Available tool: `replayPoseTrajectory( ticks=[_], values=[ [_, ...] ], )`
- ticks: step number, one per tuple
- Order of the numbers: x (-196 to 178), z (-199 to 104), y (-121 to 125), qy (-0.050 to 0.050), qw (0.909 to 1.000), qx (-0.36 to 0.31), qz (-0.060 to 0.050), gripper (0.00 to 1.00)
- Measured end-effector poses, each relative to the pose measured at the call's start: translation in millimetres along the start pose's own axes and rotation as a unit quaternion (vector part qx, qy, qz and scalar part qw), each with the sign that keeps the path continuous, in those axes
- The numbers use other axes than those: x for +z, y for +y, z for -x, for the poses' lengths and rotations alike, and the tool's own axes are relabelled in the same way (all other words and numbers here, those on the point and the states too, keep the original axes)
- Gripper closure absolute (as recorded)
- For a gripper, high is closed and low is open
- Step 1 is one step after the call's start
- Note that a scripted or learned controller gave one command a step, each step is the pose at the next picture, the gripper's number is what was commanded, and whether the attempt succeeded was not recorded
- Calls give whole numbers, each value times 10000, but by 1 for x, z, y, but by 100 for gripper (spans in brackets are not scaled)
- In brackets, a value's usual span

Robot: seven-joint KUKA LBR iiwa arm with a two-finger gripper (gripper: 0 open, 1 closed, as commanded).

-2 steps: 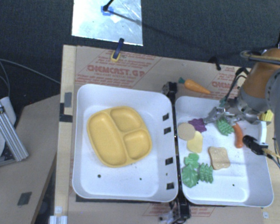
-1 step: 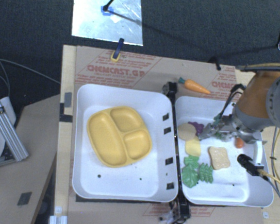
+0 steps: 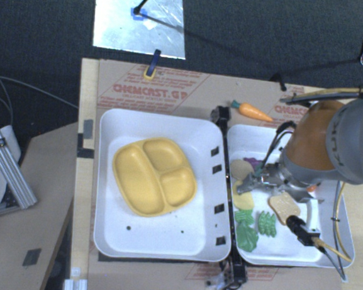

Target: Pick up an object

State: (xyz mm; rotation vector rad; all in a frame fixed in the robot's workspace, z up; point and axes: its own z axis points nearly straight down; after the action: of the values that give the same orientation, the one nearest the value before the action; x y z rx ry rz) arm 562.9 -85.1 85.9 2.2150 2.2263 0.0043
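My gripper [image 3: 255, 180] hangs low over the left part of the right bin [image 3: 343, 247], on the grey arm with its orange band. Just left of it lies a beige round piece [image 3: 238, 169], and a purple piece [image 3: 253, 161] shows right behind it. Below it sit a yellow piece [image 3: 244, 202], a toast slice [image 3: 284, 207], a green ridged piece [image 3: 267, 223] and a green leafy piece [image 3: 246, 234]. The arm hides the bin's upper right part.
The left bin [image 3: 117, 230] holds a yellow divided plate [image 3: 154, 176]. A toy carrot [image 3: 254, 111] lies on the cardboard behind the right bin. A black divider [image 3: 227, 189] with clips runs between the bins. A cable [image 3: 324, 247] trails from the wrist.
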Motion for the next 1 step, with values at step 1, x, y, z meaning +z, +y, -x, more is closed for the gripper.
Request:
replayPoseTrajectory(
  ticks=[1],
  values=[
    [-3,-3,-33,-1,10000,23,-23,0]
  ],
)
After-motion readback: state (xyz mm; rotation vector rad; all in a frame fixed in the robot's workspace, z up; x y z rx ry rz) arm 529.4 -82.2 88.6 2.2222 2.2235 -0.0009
